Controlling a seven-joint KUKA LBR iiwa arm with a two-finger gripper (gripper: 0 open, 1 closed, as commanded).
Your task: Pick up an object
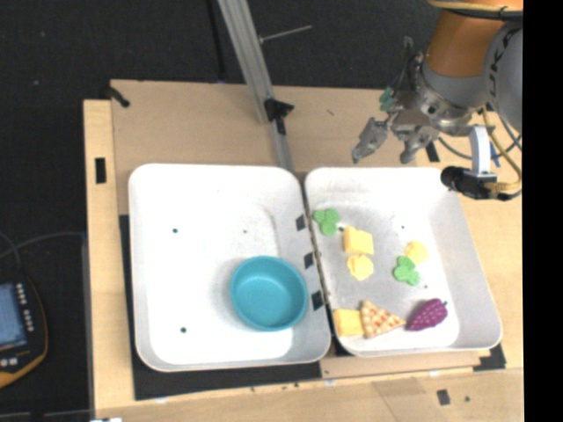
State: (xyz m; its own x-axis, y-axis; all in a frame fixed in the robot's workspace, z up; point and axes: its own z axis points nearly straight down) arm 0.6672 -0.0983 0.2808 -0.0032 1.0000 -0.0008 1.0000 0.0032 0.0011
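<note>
Tan worktop (211, 121) on dark floor (53, 42) carries two white bins (176, 200); we note the end effector (387, 152) released, far right.

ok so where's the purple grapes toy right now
The purple grapes lie in the right bin, near its front right corner, just right of the pizza slice.

You get even, bright overhead light on the white bins (220, 192), which verge on washed out. Shadows are soft and short. Beyond the bench (185, 121) the floor is near black. Detail is slightly soft and grainy.
</note>
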